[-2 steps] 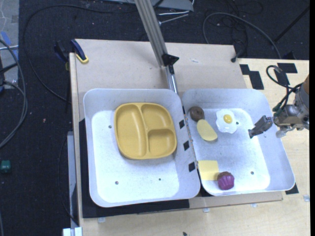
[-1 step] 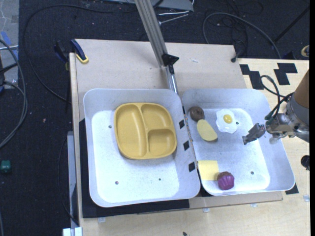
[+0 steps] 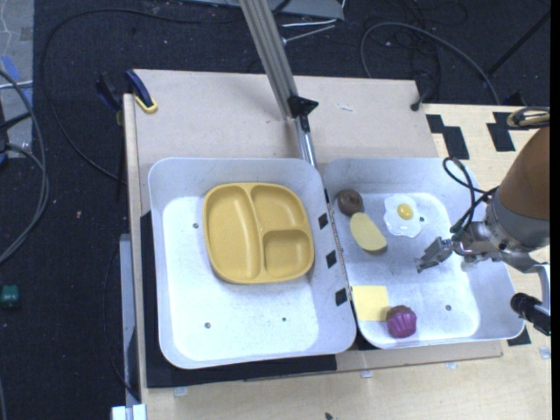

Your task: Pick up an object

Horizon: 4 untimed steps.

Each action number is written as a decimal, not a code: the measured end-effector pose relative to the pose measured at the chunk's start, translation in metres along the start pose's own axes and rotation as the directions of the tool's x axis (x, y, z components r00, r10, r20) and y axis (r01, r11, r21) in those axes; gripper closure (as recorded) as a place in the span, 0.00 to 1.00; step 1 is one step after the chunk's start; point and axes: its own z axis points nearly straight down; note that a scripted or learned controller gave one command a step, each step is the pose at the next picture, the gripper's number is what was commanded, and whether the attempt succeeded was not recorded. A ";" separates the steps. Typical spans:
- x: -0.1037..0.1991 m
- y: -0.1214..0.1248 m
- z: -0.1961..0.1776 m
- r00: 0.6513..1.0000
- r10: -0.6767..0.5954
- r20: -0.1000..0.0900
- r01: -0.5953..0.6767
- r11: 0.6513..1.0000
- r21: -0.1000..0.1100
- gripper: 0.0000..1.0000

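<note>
Tray (image 3: pixel 259 233) in left bin (image 3: pixel 175 261); food toys right.

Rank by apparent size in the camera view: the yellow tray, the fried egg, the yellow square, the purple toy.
1. yellow tray, by far the largest
2. fried egg
3. yellow square, close to the egg, so that order is unsure
4. purple toy, smallest

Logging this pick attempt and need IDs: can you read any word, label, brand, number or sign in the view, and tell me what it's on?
None: no readable text anywhere.
Yellow divided plate: plain, no marking.
Fried egg toy, purple toy, yellow square: no labels.
Black tape marks on the bench: plain patches, not characters.
Gripper: no legible brand.
</note>
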 end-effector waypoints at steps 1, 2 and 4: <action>0.001 0.000 0.053 1.000 0.000 0.000 0.000 1.000 -0.002 0.00; 0.000 0.000 0.041 1.000 0.001 0.001 -0.001 1.000 -0.004 1.00; 0.011 -0.001 -0.069 1.000 -0.005 0.003 0.005 1.000 -0.008 1.00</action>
